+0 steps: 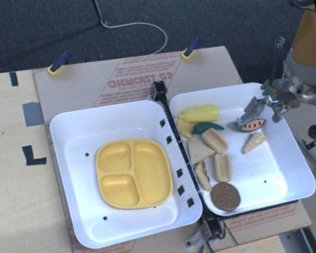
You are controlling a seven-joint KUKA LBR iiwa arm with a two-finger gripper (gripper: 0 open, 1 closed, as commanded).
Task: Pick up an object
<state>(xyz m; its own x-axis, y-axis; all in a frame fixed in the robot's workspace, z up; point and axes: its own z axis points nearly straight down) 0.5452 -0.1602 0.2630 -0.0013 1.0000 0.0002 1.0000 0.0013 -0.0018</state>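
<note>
The end effector (251,116), fingers spread apart, sits directly over the small, light, rigid plastic watermelon slice (253,124), best pinched across its thin faces.

You get bright, even light from above. The white bins (69,168) glare a little along their rims, and shadows under the tray (134,173) stay soft and short. Detail is coarse overall, and the arm (307,50) at right looks slightly blurred.
</note>
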